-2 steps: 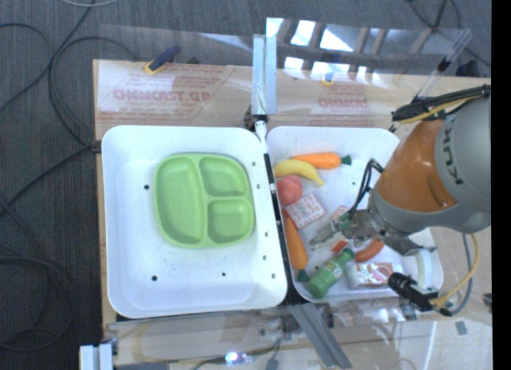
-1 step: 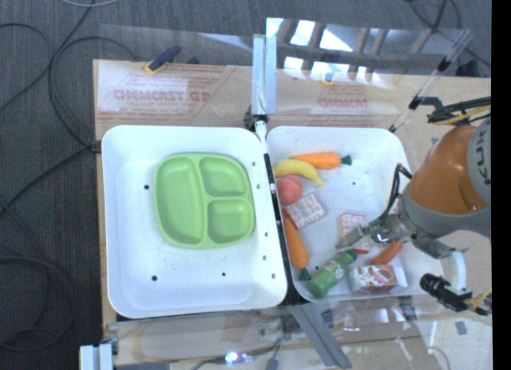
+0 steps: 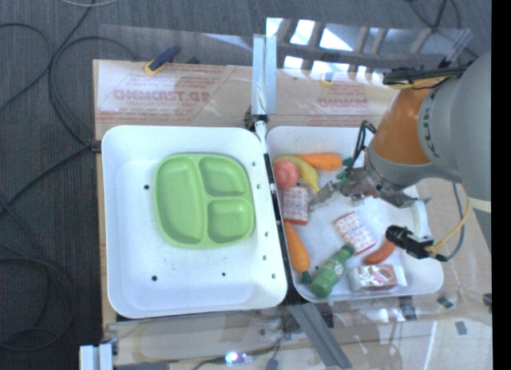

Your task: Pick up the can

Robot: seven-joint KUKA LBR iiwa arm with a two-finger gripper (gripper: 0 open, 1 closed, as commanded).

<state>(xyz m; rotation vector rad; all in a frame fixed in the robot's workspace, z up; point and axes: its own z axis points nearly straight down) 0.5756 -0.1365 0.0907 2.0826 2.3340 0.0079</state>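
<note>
Toward the surface's left edge sits the left bin (image 3: 120, 224), and a green plate (image 3: 205, 200) with 3 compartments lies flat in it, nearer the far side. Beyond that bin, at the far left corner of the surface, lies a small blue and yellow tool (image 3: 162, 58).

Beside it, toward the right edge, the right bin (image 3: 423, 280) touches the left bin along their shared wall. Against that wall lie a pink ball-like fruit (image 3: 286, 173), the can (image 3: 295, 205) just nearer than it, on its side with a red and white label, and a carrot (image 3: 296, 248) nearer still. A banana (image 3: 302, 167) and a second carrot (image 3: 321, 161) lie at the bin's far side. A green bottle (image 3: 331, 269) lies tilted near the near wall, a red and white packet (image 3: 354, 232) sits in the middle, and a red box (image 3: 374, 278) rests in the near right corner with a small red piece (image 3: 380, 252) just above it.

The pincer (image 3: 334, 188) hangs low over the bin, just right of the can and apart from it; its 2 fingers stand slightly apart with nothing between them. The arm (image 3: 431, 133) reaches in over the right edge.
</note>
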